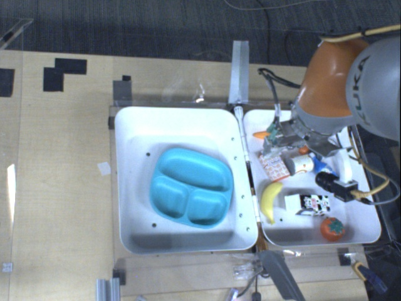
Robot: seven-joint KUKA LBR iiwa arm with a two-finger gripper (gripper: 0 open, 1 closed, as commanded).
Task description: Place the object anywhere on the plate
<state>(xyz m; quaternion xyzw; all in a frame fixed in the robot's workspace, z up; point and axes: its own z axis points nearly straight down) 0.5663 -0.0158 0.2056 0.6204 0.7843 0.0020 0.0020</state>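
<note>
Left white bin [125, 168]: blue three-compartment plastic plate [190, 187]. Right white bin [369, 221]: yellow banana [269, 200], orange-red tomato-like toy [333, 228], small patterned packet [273, 165]. End effector [280, 138] over right bin's far end, grip state indiscernible.

The wooden bench [56, 187] carries two white bins: the left bin [135, 137] and the right bin [366, 231], touching side by side.

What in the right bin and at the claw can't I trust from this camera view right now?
- Claw: its tips sit low among the clutter under the arm's wrist; open or shut is unclear.
- Orange item by the claw: mostly covered, identity unclear.
- Patterned packet: print too small to read.
- Black-and-white box: label too small.
- Blue plate and banana read fine.
</note>
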